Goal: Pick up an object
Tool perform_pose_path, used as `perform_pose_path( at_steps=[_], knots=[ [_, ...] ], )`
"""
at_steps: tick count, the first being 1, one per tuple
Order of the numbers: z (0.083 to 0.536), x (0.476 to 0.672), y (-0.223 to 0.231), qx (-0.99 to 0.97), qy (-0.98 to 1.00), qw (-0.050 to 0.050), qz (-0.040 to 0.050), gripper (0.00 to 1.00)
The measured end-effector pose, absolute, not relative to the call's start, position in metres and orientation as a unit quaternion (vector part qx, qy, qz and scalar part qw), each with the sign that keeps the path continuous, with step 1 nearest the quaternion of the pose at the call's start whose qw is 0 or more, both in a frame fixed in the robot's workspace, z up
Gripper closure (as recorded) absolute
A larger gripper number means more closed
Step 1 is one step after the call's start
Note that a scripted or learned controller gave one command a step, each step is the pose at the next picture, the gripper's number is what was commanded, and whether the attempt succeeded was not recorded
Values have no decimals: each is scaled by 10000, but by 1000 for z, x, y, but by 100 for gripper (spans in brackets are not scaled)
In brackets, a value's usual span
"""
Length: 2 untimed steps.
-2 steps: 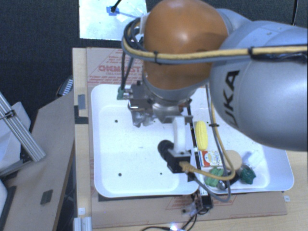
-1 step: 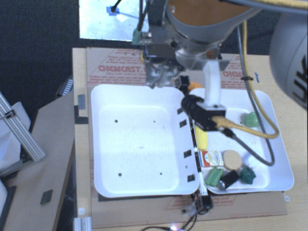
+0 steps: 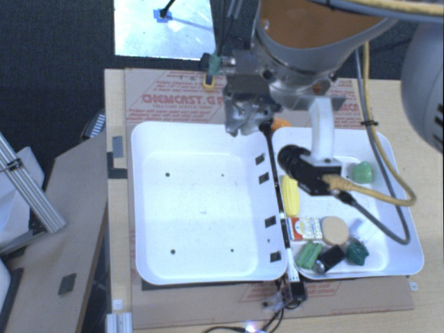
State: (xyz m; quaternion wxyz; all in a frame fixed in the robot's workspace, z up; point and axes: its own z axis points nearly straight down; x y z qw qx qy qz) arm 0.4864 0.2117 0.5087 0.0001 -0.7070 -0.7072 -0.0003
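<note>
The yellow corn cob [image 3: 291,194] lies in the right bin [image 3: 406,245] just beside the dividing wall, long axis running twelve to six, about five o'clock from the gripper [image 3: 244,116], which hangs near the bins' far rim. Whether the jaws are apart or together I cannot tell. The round wooden disc [image 3: 336,230] and green pieces [image 3: 309,256] crowd its six-o'clock end, leaving little room.

Place: a robot lab.
Bench [image 3: 114,186]: a work table holding two white bins [image 3: 201,200] side by side.
Above the bins: a big grey and orange robot arm [image 3: 326,19] with cables [image 3: 378,193].
Left of the bench: a metal frame bar [image 3: 28,193].
</note>
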Motion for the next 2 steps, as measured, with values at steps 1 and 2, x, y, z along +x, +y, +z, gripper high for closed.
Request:
perform_pose_path(
  at_steps=[1,2],
  knots=[
    [518,487,199,-7070,-7072,-4,-12,100],
    [498,486,176,-7072,-7070,1,1,100]
  ],
)
